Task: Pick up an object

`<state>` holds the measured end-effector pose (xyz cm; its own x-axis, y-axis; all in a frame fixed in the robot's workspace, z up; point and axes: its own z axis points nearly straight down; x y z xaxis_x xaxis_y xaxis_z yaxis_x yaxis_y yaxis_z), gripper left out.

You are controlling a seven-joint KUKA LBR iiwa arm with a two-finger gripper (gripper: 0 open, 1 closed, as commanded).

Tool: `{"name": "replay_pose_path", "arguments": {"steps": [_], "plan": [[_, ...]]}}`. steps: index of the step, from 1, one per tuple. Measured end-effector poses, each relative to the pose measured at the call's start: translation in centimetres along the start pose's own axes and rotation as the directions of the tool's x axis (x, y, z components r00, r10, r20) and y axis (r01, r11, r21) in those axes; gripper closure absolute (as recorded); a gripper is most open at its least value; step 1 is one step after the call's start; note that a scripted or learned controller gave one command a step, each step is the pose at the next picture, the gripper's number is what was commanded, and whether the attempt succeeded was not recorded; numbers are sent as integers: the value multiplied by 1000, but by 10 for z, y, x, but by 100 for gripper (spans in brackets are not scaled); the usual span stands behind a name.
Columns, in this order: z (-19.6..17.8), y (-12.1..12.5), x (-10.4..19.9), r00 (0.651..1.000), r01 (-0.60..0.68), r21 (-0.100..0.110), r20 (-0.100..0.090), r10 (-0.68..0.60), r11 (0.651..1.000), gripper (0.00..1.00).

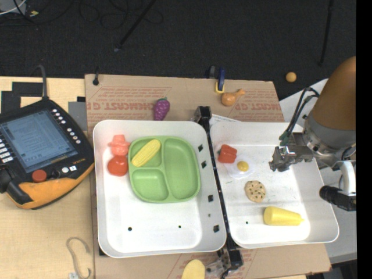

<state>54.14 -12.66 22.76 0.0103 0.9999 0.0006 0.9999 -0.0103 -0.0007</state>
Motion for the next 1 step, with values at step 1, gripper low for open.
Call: {"name": "replay_pose_path", "arguments": {"steps": [1], "plan": [[-7,-4,58,1000,14,2,-2,-14,1000,100]]}}
